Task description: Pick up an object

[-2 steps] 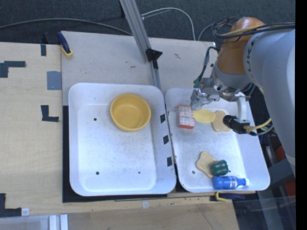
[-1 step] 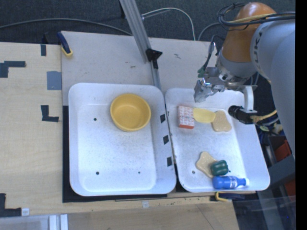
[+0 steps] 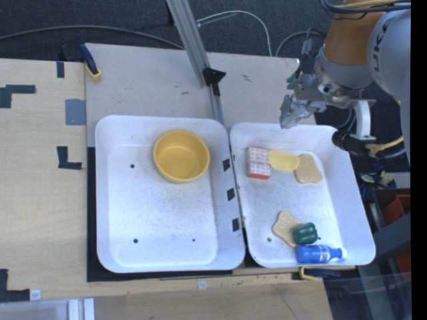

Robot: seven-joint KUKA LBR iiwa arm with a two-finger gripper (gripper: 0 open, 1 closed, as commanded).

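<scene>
My gripper point(image 3: 291, 117) hangs over the far rim of the right bin point(image 3: 347, 199), up and to the right of the objects. Nothing shows between its fingers. Below it in the right bin lie a red and white box point(image 3: 259, 163), a yellow flat piece point(image 3: 285, 161) and a tan cookie-like piece point(image 3: 308, 169). Near the front of that bin rest another tan piece point(image 3: 285, 227), a dark green object point(image 3: 305, 233) and a blue bottle point(image 3: 317, 253) lying on its side.
The left bin point(image 3: 120, 232) holds a yellow bowl point(image 3: 181, 155). A grey metal post point(image 3: 190, 32) slants up behind the bins. Cables trail over the dark floor at the back. A blue and yellow clamp point(image 3: 90, 61) sits on the bench's far left corner.
</scene>
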